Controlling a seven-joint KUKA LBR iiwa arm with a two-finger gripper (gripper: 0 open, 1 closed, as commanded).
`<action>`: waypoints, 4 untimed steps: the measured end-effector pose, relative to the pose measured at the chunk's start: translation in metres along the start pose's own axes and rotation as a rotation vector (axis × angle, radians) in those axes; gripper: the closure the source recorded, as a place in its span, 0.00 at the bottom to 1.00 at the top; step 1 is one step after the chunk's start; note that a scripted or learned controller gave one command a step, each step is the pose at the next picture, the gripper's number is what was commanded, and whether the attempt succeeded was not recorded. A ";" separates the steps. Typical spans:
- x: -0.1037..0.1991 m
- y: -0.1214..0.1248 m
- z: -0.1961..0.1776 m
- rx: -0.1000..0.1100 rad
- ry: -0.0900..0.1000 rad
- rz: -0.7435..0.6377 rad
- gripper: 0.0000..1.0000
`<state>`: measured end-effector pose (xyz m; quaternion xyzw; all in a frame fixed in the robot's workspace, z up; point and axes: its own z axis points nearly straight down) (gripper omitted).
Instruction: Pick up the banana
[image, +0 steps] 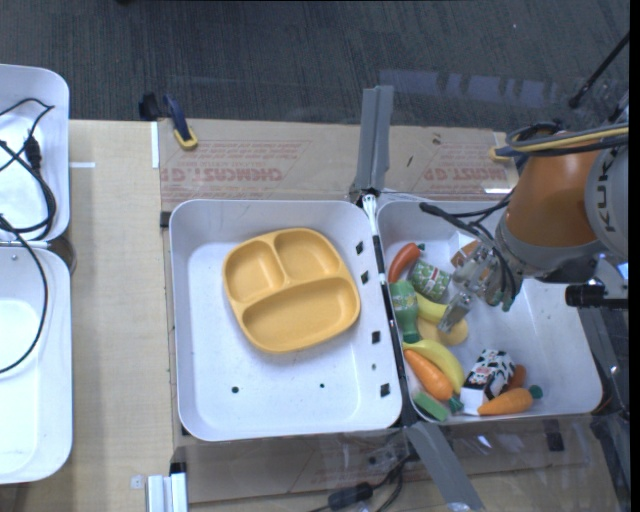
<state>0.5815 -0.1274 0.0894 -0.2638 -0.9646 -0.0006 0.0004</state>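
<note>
The yellow banana (441, 357) lies in the right bin (560, 370), near its left wall, just above an orange carrot (429, 375). My gripper (456, 314) reaches in from the right and points down-left. Its tip hovers over a second yellow piece (432, 308) beside a green packet (431, 278), a short way above the banana. Nothing is visibly held. The orange-banded wrist (555, 200) hangs over the bin's upper right.
The right bin also holds a red-orange pepper (403, 261), a green bottle (407, 310), a black-and-white cow toy (487, 371) and another carrot (507, 401). A yellow divided plate (291, 288) sits in the left bin (200, 330). White appliances with cables stand at far left.
</note>
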 end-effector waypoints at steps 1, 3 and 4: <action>-0.001 0.000 -0.007 -0.001 0.000 0.005 1.00; -0.002 -0.001 -0.014 -0.003 0.000 0.009 1.00; -0.012 0.071 -0.100 0.002 -0.002 0.443 1.00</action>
